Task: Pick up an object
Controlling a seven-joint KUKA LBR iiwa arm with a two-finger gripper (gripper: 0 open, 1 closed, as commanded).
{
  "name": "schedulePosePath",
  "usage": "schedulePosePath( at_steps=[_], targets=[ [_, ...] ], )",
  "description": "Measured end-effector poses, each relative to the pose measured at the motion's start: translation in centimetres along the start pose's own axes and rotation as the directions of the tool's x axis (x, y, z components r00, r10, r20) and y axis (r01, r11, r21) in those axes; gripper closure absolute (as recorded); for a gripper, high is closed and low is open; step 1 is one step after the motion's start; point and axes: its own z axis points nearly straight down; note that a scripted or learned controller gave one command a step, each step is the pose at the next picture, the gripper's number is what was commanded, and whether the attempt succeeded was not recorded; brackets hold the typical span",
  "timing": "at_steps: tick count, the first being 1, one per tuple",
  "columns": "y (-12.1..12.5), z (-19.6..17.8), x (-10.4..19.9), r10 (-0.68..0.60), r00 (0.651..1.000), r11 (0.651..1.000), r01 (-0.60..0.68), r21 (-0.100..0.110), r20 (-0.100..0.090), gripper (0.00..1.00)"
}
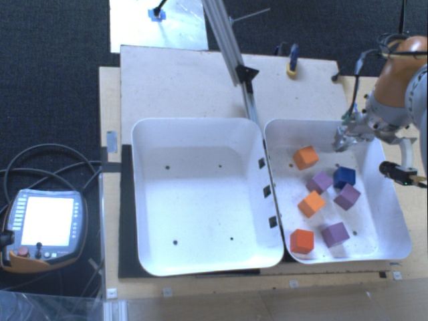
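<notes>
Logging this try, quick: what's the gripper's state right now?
Gripper: cannot be told; it hangs over the right bin at its far edge, with no block seen held.

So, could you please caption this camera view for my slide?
Gripper poised over right bin holding seven coloured blocks.

The arm [401,92] is grey, with a rounded orange band [404,62] above the wrist — the brightest part of it. Thin black cables [388,42] loop over the top of the orange section, and one dark cable runs down its left side. A black fitting [396,172] sticks out lower down — beside a pale upright piece.
</notes>
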Motion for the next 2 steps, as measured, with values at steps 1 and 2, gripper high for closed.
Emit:
schedulePosePath(
  at_steps=[1,2],
  targets=[
    [0.2,-6.4,0.6,0.003,1.0,1.0,-0.003,-0.004,-0.001,1.0],
    [-0.1,-11.1,0.5,0.004,1.0,1.0,-0.004,-0.002,-0.001,1.0]
  ],
)
